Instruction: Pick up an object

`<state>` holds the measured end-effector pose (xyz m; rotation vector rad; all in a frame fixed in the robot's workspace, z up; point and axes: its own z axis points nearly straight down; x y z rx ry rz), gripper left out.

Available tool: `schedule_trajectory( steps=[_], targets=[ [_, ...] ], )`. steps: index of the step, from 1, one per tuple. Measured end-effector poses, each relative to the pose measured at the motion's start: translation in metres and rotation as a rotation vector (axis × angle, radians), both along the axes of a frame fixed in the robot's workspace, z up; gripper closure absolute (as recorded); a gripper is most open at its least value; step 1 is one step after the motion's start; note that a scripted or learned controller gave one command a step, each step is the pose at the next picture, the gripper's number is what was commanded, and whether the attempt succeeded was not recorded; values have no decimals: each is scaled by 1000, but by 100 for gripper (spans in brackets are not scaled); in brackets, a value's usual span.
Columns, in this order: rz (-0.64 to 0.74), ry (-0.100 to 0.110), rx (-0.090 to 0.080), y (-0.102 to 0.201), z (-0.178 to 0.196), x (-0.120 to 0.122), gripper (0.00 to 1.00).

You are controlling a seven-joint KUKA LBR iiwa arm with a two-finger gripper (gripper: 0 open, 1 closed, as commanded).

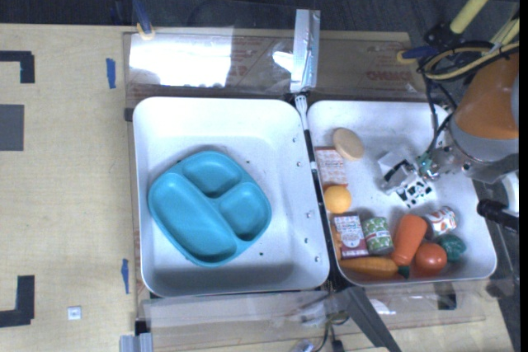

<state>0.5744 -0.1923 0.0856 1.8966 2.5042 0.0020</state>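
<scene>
My gripper [406, 181] hangs low over the middle of the right bin [388, 121], reaching in from the right under the arm's orange band [491, 105]. Its fingers stand apart over bare bin floor, with nothing between them. Just below it lie an orange carrot [408, 237] and a small red-and-white can [443, 220]. To its left are a beige round piece [348, 143], a pale packet [331, 166] and an orange ball [337, 199]. Along the bin's front lie a red box [347, 232], a green can [377, 234], a red tomato [429, 258] and a teal piece [452, 246].
The left bin [165, 128] holds a blue divided plate [210, 206]. A ridge [312, 177] separates the two bins. Clear plastic panels [214, 53] stand behind the bins. Yellow and black cables [450, 53] hang at the upper right.
</scene>
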Motion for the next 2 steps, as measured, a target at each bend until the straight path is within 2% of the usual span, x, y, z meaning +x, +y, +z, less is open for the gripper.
schedule_trajectory(
  steps=[1,2],
  targets=[
    [-2,-4,-1,-1,10,2,100],
    [-91,0,-1,26,84,90,100]
  ],
)
